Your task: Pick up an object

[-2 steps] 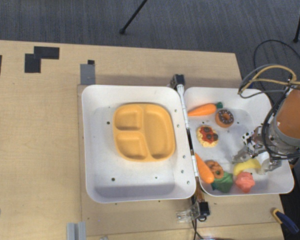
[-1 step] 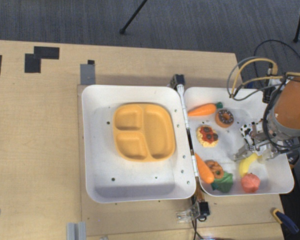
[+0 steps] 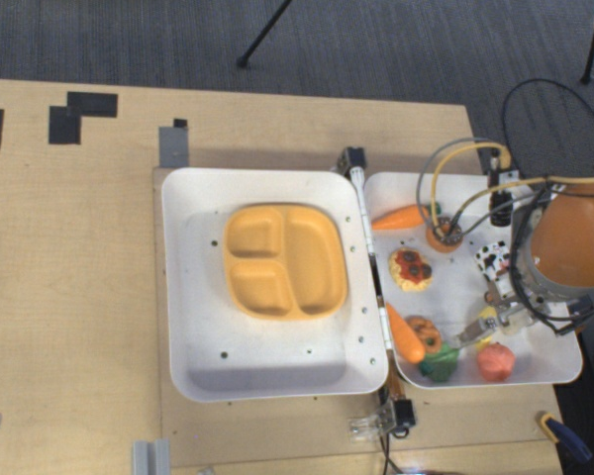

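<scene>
The arm's two-finger gripper (image 3: 478, 331) reaches down into the right shallow white bin (image 3: 564, 369), its tip low near the bin's front; whether it is released or clenched cannot be told from this slant, and nothing can be seen grasped in it. Just beside the tip lies a round pinkish-red toy fruit (image 3: 495, 362), and just left of that a green toy vegetable (image 3: 439, 365). Touching the green piece is a long orange toy carrot (image 3: 406, 336), with a small brown pretzel-like toy (image 3: 423, 330) against it. Farther back sit a small round toy pizza with red topping (image 3: 411, 269) and a 2nd orange carrot (image 3: 398, 219) near the bin's rear left corner. A small black-and-white speckled object (image 3: 490, 258) rests close to the arm. The left white bin (image 3: 193, 364) holds a yellow plastic divided plate with 3 compartments (image 3: 282, 262).
</scene>
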You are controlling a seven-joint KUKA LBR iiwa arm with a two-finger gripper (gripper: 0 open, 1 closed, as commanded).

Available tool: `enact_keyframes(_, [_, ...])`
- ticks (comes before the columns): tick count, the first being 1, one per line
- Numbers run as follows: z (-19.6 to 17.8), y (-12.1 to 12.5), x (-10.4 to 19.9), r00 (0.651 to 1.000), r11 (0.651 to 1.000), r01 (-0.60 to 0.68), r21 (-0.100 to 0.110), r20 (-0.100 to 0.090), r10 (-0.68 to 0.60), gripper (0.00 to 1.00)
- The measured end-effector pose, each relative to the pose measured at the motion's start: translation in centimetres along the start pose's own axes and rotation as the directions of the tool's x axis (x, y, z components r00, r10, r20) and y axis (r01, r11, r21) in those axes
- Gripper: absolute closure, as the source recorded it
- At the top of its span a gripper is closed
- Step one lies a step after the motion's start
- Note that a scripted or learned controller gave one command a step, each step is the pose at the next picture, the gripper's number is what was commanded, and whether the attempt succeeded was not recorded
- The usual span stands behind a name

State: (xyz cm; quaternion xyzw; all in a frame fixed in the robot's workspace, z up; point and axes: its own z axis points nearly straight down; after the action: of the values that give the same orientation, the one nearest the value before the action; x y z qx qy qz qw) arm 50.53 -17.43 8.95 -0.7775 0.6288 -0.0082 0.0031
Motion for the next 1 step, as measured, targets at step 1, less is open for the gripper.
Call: enact_keyframes(1, [0.3,-12.37,-2.22,0.971,0.971,0.241,-0.001,0.009,-0.241,0.0])
